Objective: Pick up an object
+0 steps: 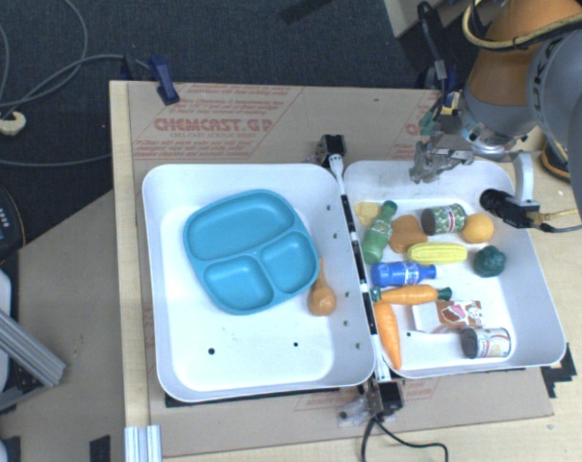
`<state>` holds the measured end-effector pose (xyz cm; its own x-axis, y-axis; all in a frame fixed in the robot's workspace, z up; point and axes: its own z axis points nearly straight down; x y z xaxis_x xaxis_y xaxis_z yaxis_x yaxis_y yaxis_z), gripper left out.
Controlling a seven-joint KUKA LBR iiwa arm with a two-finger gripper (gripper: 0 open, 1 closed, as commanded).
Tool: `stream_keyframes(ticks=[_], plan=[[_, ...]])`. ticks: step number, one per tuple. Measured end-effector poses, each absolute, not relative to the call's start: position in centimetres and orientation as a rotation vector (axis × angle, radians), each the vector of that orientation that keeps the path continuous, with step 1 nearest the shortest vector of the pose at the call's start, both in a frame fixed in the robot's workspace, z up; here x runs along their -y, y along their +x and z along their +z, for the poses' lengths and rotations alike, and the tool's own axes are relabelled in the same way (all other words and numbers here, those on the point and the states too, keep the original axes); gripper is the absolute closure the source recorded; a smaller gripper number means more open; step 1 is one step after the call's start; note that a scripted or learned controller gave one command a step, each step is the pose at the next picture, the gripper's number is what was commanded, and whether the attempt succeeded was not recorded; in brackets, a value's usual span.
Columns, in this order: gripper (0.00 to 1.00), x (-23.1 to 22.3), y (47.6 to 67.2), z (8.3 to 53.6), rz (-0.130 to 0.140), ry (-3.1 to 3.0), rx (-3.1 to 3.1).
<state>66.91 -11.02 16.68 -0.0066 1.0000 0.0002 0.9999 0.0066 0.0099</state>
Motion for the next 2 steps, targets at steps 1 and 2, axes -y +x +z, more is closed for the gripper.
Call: stream_keyframes(ticks=[1, 2], plan=[[0.00, 11.4, 66.7, 16.1, 0.001, 2.218, -2.222], [0.00, 11.9, 61.3, 10.7, 0.015, 2.205, -2.207]])
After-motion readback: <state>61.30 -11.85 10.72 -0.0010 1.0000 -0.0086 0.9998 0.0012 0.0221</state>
